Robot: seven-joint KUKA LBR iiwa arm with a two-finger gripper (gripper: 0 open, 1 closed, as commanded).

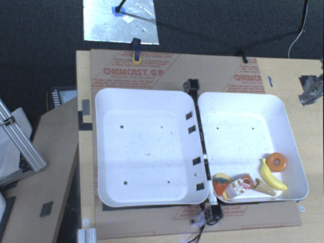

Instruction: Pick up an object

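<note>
Starting at the left of the frame, you see the left bin (144, 146) with nothing in it to grasp. Move right: the right bin (243, 135) holds everything, bunched in its lower right corner: a tomato (220, 184), a small packet (240, 185), a banana (271, 176) and a doughnut (276, 161). At the right edge sits the gripper (310, 91), well apart from them; you cannot tell its jaw state. Nothing is picked yet, so the whole reach, descent and grasp remain.

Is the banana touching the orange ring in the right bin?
Touching. The camera view shows the banana's upper tip meeting the lower left edge of the orange ring, with no white bin floor visible between them.
</note>
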